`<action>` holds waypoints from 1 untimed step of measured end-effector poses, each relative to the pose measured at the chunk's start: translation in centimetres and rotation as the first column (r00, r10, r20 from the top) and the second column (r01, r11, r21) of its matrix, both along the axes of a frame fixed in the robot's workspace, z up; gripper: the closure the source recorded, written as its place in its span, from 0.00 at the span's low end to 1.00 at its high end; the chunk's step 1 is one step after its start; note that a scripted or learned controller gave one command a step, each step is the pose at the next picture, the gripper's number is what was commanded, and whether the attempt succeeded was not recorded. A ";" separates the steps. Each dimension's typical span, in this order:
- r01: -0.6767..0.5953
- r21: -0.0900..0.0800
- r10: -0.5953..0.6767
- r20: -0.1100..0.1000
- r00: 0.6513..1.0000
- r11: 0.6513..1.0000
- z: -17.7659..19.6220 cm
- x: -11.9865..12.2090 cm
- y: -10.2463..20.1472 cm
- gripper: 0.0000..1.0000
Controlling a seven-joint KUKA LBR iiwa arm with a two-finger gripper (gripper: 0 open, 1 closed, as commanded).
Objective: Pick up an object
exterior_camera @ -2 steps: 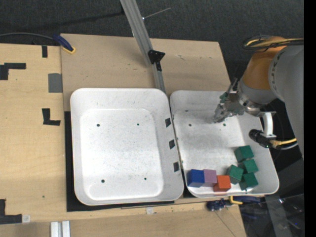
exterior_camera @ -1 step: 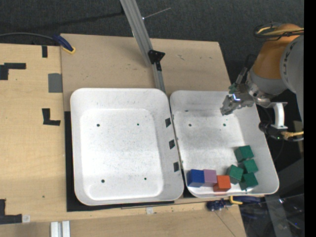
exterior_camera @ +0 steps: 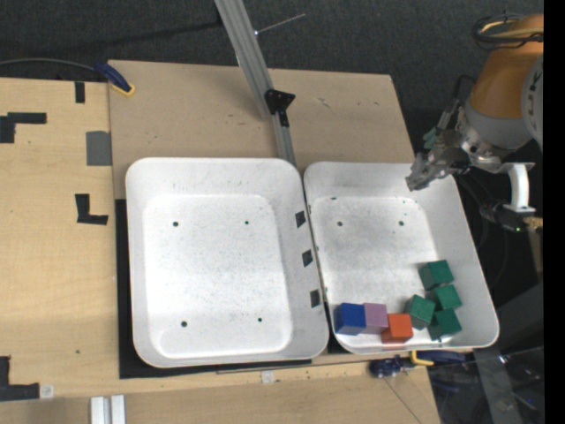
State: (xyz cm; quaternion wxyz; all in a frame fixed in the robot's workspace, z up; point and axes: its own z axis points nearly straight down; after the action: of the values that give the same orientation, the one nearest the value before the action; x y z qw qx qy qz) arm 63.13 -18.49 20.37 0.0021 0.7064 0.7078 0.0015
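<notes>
Blocks, item one: I log a cluster packed into the near corner of the right bin point(exterior_camera: 472, 263), at about 5 o'clock of that bin's floor. Along the near wall, from 9 toward 3 o'clock: blue block point(exterior_camera: 350, 316), lilac block point(exterior_camera: 375, 314), orange block point(exterior_camera: 399, 326). Stacked up the right-hand wall from there: four green blocks point(exterior_camera: 439, 299), touching or nearly so, each sitting at its own angle.

Item two: left bin point(exterior_camera: 141, 237), white, speckled floor, nothing of the task in it that I can make out.

Item three: gripper point(exterior_camera: 422, 173), at the right bin's far right corner, roughly 1 o'clock of that bin, hanging over the rim beneath the orange band point(exterior_camera: 503, 82) of the arm. Its tip is a small grey blur from this height; I cannot tell its spread. Nothing is visibly carried in it.

Governing relation: every candidate lies toward 6 o'clock from the gripper, well apart from it, down the same right-hand wall. I judge the uppermost green block the nearest pick, almost straight toward the camera from the tip. The blocks are close to cubic, so no long axis dictates wrist turn; crowding against wall and neighbours is the probable trouble.

Status: approach not yet made.
</notes>
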 end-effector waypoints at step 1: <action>-0.003 0.002 0.003 -0.007 1.000 1.000 -0.5 -1.7 5.5 1.00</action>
State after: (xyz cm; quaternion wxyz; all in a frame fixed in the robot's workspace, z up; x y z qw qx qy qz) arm 61.46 -13.02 19.83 -0.0010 0.7054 0.7088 -0.0004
